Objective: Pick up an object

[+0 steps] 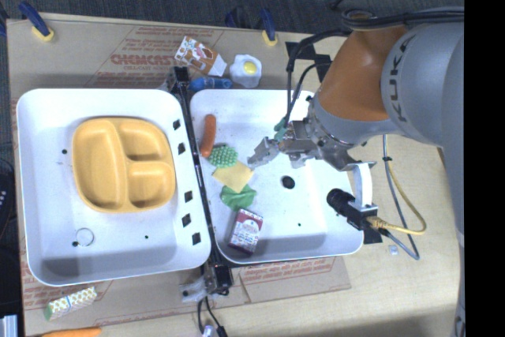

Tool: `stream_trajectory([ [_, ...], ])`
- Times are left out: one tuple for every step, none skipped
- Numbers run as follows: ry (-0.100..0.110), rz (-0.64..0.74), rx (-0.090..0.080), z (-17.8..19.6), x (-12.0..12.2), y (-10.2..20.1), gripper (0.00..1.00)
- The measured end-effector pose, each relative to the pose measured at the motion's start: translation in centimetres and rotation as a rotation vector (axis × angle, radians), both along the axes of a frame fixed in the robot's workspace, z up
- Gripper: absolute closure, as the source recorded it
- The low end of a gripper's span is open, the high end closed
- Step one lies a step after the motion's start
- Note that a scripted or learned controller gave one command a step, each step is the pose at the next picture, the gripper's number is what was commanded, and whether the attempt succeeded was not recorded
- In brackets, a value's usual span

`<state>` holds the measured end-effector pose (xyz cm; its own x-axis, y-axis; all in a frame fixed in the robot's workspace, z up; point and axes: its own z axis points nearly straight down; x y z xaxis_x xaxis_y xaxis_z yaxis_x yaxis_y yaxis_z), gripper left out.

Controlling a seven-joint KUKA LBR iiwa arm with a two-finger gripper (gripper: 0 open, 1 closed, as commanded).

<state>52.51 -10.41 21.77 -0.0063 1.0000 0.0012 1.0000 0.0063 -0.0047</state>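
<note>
One gripper (259, 156) hangs over your right bin (316, 242), and you cannot tell how it is set. Just left of it lie a green bumpy piece (223, 155) and a yellow wedge (235, 176), with an orange carrot (208, 134) farther left. Nearer you sits a green leaf (237, 196) and a small red box (245, 231). Your left bin (39, 170) holds a yellow tray (124, 163).
</note>
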Motion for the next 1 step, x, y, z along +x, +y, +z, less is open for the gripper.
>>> stream_trajectory([
  [-0.001, 0.210, 0.001, -12.67, -4.94, 0.68, 0.00],
])
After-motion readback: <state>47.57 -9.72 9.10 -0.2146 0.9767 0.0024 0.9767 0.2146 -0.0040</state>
